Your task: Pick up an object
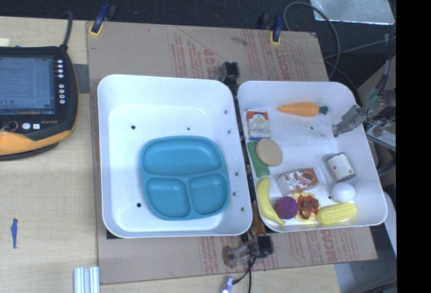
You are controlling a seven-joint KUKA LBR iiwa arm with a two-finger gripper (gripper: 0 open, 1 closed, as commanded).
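Two white bins side by side on cardboard. Left bin (114, 150) holds a blue tray (183, 176) w/ three compartments. Right bin (296, 92) holds the toys: carrot (298, 109) at 12 o'clock, small packet (258, 124) at 10, tan disc (269, 151) just below it lying over a green piece (255, 153), banana (266, 203) at 7, purple ball (286, 207) touching the banana, red-white packet (297, 180) near center, corn (336, 213) at 5, white ball (343, 192) just above the corn, grey block (339, 166) at 3. Gripper (347, 121) sits at the right bin's 2 o'clock rim, coming in from the right; nothing between its tips as far as visible, can't tell how far open. Tablet (30, 96) on the bench at far left.
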